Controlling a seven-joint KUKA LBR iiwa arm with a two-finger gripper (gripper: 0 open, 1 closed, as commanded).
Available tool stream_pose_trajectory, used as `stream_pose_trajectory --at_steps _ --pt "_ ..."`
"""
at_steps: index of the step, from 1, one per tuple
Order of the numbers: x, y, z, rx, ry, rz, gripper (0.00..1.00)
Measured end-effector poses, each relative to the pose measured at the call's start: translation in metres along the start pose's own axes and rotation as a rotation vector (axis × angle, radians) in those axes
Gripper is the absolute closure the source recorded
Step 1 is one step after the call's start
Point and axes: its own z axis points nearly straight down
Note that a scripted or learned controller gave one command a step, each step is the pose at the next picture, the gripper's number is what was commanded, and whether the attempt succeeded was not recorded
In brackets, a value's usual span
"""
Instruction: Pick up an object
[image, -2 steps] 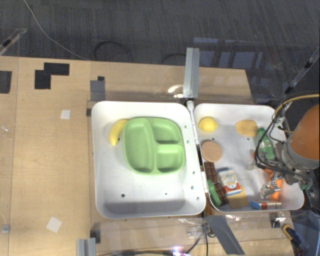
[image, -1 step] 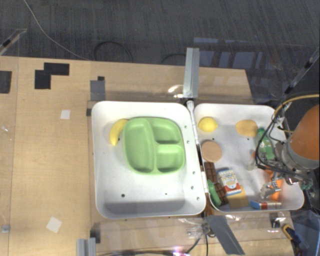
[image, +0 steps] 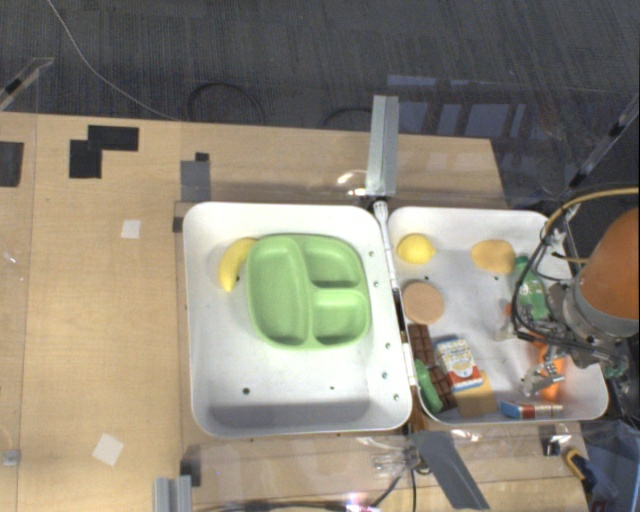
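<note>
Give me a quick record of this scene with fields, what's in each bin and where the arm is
left bin: green divided plate, banana at its left edge
right bin: yellow lemon, tan round cookie, yellowish round item, small carton, chocolate bar, marker near front edge
arm: over the right bin's right side
gripper: low near the right front corner, fingers' state unclear

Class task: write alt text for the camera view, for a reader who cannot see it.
A grey arm with an orange band reaches from the right over the right bin, crowded with small items. The left bin holds a green divided tray with a banana beside it.
</note>
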Motion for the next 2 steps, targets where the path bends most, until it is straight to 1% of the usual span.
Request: stream_pose_trajectory --at_steps 2 --pt "0.0010 0.0003 0.0000 0.000 -0.002 0.001 0.00"
